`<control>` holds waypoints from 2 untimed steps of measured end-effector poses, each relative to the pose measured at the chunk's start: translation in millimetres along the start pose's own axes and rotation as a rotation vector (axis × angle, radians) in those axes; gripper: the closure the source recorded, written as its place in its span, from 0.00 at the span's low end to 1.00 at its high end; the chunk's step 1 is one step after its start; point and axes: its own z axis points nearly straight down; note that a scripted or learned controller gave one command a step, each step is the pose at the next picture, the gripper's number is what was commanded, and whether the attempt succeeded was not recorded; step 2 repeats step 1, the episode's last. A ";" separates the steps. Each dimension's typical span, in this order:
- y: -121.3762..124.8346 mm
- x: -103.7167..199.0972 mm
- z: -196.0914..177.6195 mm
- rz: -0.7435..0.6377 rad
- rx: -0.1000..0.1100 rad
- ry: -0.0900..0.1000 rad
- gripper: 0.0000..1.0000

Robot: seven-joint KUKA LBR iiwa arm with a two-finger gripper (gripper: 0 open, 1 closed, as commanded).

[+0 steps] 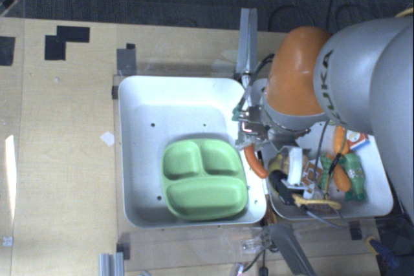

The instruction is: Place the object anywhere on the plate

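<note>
Pincer (251, 150) at the bin divide, an orange sausage-shaped object (256, 163) at its tip.

Whether it grips the object I cannot tell. Just left of the pincer lies the glossy green plate (204, 179), rounded, with 3 moulded compartments, in the smooth left bin (139, 139). To its right, the right bin (381, 194) holds jumbled items under the grey arm (362, 74).

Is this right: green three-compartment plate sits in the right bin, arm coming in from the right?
Not quite. The camera view shows the green plate in the left bin, not the right one. The right bin holds a clutter of small objects under the arm. The rest stands: the plate has three compartments and the arm comes in from the right.
</note>
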 end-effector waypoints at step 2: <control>0.1 -0.3 0.0 0.001 0.000 0.000 0.00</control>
